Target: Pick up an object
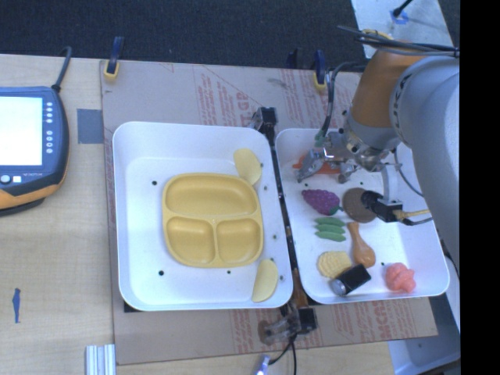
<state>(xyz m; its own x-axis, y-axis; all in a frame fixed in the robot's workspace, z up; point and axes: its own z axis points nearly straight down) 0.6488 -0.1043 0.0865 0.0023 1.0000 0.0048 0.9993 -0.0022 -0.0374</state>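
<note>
My gripper (pixel 328 169) hangs over the back left part of the right bin (pixel 426 244), its two grey fingers spread open with nothing seen between them. A small orange piece (pixel 300 162) lies just left of the fingers. In front of the gripper lie a purple grape bunch (pixel 320 201), a brown disc (pixel 356 202), green pea pods (pixel 330 227) and a tan drumstick (pixel 360 245). Near the front wall are a yellow cracker (pixel 333 263), a black block with a silver end (pixel 351 280) and a pink shrimp (pixel 399 277).
The left bin (pixel 133 209) holds a yellow divided plate (pixel 212 219) and two pale yellow slices, one at the back right (pixel 248 165) and one at the front right (pixel 265 280). A handheld screen unit (pixel 27 143) sits at the far left of the bench.
</note>
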